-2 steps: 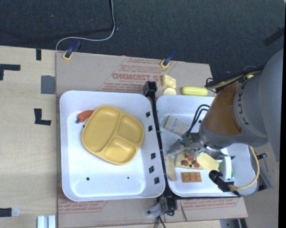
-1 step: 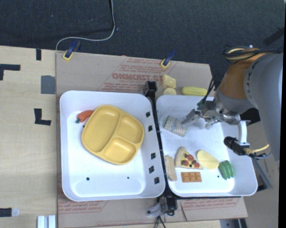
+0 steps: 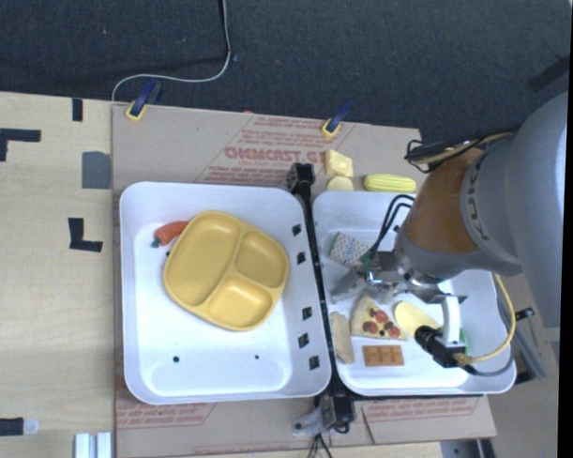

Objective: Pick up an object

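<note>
Five candidate objects lie in the right bin (image 3: 483, 376), none visibly lifted. Pizza slice (image 3: 377, 320) lies just below the gripper (image 3: 365, 276), close to it; can't tell if they touch. Pale yellow rounded piece (image 3: 412, 317) touches the pizza slice's right side, under the wrist hardware. Brown waffle-like square (image 3: 382, 355) sits just below the pizza, near the bin's front wall. Tan bread stick (image 3: 341, 336) lies along the bin's left wall, left of the pizza. Grey patterned packet (image 3: 347, 246) is just above and left of the gripper.

Gripper is low over the bin's middle, pointing left. Open or closed: can't tell, the wrist and cables hide it. Nothing visibly clamped.

Arm (image 3: 513, 203) comes in from the right, orange band (image 3: 442, 205) over the bin's upper right part.

Left bin (image 3: 136, 359) holds a yellow divided plate (image 3: 227, 268), with an orange carrot (image 3: 171, 232) touching its upper-left edge.

On the counter (image 3: 40, 290) behind the right bin: yellow cheese wedge (image 3: 338, 163), a pale round piece (image 3: 340, 184) just below it, and a corn cob (image 3: 389, 183) to their right. Both bins rest on a cardboard sheet (image 3: 224, 146).
</note>
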Motion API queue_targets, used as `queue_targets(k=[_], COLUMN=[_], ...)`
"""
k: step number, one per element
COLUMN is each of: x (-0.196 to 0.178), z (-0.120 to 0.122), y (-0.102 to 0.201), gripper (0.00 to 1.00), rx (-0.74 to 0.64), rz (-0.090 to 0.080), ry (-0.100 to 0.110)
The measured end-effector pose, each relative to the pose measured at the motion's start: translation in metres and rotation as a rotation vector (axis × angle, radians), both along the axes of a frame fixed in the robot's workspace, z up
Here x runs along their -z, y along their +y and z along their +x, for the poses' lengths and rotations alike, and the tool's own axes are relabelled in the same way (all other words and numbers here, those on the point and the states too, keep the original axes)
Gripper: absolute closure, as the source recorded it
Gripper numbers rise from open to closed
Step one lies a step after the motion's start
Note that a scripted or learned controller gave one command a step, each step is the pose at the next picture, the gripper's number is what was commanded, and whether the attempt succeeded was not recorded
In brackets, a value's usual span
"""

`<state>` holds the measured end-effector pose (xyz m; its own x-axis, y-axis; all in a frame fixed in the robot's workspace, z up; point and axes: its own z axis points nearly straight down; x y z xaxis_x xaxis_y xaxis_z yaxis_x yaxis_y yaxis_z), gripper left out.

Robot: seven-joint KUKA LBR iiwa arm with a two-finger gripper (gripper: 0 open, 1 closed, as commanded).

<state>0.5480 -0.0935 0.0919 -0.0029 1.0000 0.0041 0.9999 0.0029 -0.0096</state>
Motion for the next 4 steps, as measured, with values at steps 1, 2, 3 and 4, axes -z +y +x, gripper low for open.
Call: queue_targets(k=[1, 2, 3, 4], x=[0.006, -0.103, -0.006, 0.007], z=[-0.057, -0.038, -0.047, -0.064], y=[-0.007, -0.087, -0.019, -0.013], gripper=[0.0, 0.0, 0.0, 0.0], rx=[0.004, 0.007, -0.002, 0.002], rz=[-0.005, -0.012, 0.001, -0.007], ry=[-0.013, -0.02, 0.001, -0.014])
